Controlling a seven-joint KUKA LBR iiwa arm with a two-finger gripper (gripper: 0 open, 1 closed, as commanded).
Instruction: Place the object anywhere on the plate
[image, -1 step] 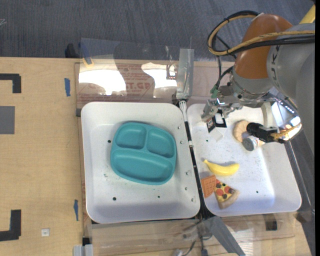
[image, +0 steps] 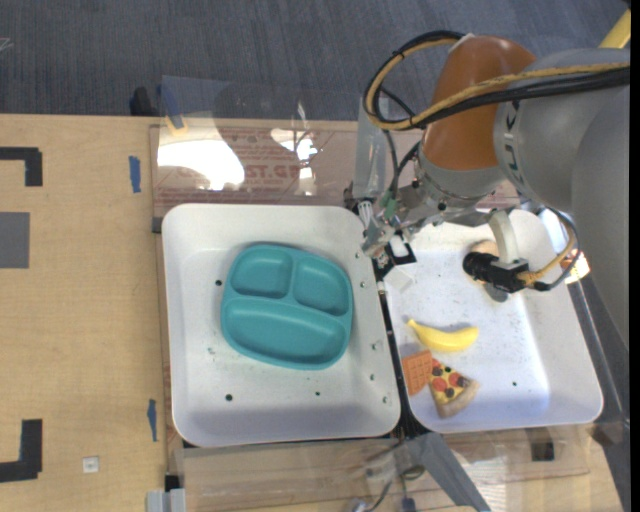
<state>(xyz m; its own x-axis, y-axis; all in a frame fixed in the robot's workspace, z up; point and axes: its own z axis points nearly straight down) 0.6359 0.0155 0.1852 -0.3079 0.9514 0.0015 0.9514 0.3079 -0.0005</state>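
Camera view, banana (image: 443, 336) in right bin, below claw (image: 382, 240), apart.

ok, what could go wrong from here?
1. The gripper sits over the ridge where the white bins meet, so descending may strike it.
2. The yellow toy banana, pizza-slice toy and orange cracker lie clustered; a grab may catch two.
3. The teal divided plate might slide.

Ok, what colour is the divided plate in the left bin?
Teal, plain all over; the camera view shows the plate clearly.
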